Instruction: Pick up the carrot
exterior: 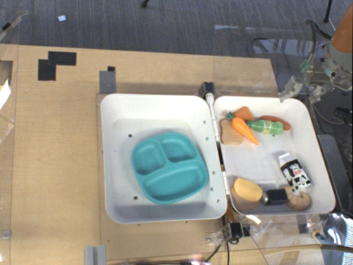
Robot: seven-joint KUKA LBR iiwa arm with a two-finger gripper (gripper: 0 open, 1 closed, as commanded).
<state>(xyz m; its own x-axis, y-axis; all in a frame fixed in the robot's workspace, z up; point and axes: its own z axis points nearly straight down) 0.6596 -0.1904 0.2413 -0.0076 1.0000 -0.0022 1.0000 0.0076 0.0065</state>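
The carrot (244, 130), orange with a green top, lies tilted in the far left part of the right bin (317, 142). It rests partly on a tan bread slice (230, 136), and a green bottle (268, 127) touches it on the right. My gripper (303, 91) hangs above the right bin's far right corner, well away from the carrot. It is open, with nothing between its fingers.
An orange piece (243, 113) and a red item (277, 120) lie just behind the carrot. Nearer in the right bin are a black-and-white carton (293, 173), a yellow lump (247, 190), a black block (277, 196) and a tan item (301, 202). A teal divided plate (169, 168) sits in the left bin (118, 148).
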